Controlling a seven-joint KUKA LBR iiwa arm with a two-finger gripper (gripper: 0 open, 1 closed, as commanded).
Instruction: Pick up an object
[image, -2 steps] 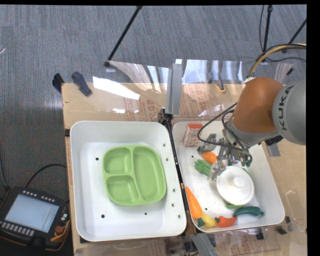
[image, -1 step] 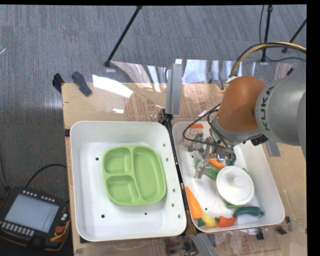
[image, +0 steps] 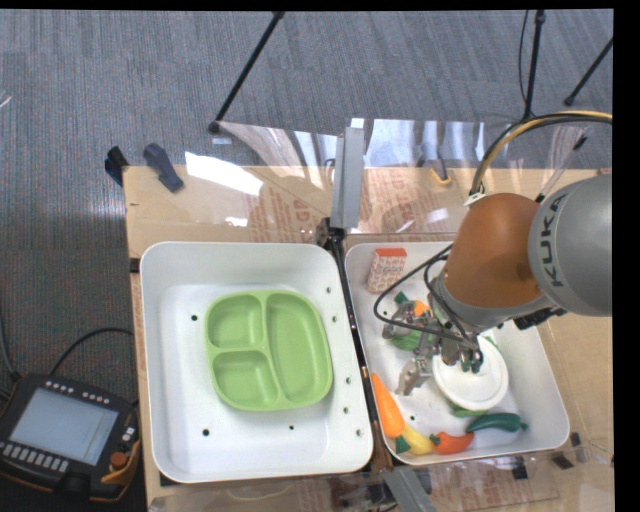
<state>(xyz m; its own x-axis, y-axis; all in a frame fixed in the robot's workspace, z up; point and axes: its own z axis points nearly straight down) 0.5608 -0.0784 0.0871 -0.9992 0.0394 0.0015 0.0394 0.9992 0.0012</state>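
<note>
Orange carrot (image: 386, 402) lies lengthwise along the bin wall; gripper (image: 412, 378) state unclear.

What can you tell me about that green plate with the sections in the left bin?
The green divided plate is a light lime colour and looks like smooth moulded plastic, a rounded rectangle with a raised rim. Ridges split it into three compartments: two smaller ones on its left side, one long one on its right. It lies flat, right way up and slightly turned, near the middle of the left white bin. It rests on the bin's floor alone.
</note>
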